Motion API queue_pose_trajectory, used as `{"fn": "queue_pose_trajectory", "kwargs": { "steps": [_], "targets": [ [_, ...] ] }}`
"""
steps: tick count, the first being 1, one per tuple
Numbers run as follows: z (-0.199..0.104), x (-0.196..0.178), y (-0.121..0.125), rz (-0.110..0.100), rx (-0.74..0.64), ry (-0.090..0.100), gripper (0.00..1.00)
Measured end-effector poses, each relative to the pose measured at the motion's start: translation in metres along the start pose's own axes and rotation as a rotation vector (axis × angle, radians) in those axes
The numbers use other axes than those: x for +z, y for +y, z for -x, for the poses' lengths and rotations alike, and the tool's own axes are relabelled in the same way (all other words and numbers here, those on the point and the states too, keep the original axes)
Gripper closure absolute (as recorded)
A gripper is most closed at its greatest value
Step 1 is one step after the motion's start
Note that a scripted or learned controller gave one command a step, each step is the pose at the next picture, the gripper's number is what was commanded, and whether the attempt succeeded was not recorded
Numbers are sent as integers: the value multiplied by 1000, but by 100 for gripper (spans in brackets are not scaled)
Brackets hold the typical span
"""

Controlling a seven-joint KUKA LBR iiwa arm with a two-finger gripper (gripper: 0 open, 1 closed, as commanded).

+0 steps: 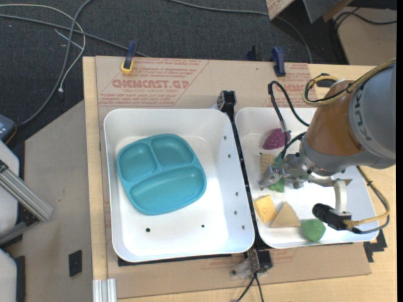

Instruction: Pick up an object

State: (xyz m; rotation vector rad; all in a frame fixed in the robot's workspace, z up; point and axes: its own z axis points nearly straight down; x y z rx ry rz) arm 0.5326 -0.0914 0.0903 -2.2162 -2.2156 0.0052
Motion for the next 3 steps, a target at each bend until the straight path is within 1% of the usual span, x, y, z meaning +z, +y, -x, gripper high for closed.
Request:
{"fn": "queue_pose_trajectory", "kwargs": {
  "steps": [1, 2, 3],
  "targets": [
    [0, 6, 0, 3, 1, -1, 0],
    [-1, -5, 0, 6, 1, 0, 100],
    [8, -54, 5, 12, 0, -4, 100]
  ]
}}
